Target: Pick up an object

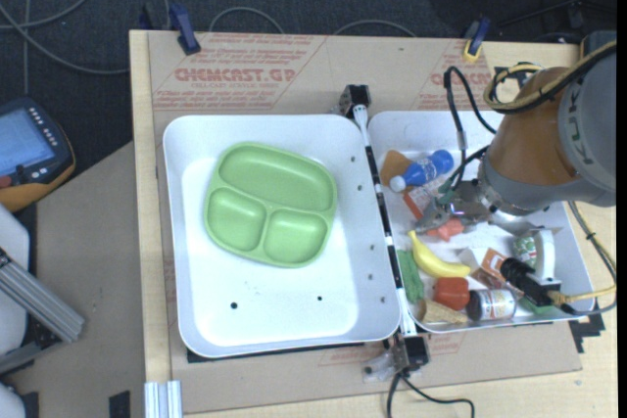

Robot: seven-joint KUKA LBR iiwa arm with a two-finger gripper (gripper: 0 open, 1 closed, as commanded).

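The right bin [392, 127] holds a heap of small objects. A blue bottle with a white cap [423, 171] lies at its upper left, over an orange packet [394, 161]. A yellow banana [436, 259] lies in the middle. Below it sit a red cup-like object [451, 291] and a dark bottle with a pale label [495, 305]. My gripper [447, 210] is low in this bin, between the blue bottle and the banana, right above a small red-orange item [448, 230]. The orange-banded wrist [524, 152] hides the bin's upper right part.
A green divided plate [269, 204] lies in the left bin [294, 308]. A green strip [409, 274] lies along the right bin's left wall, and a white and green can [534, 250] sits at its right. Cables [460, 98] loop above the right bin.
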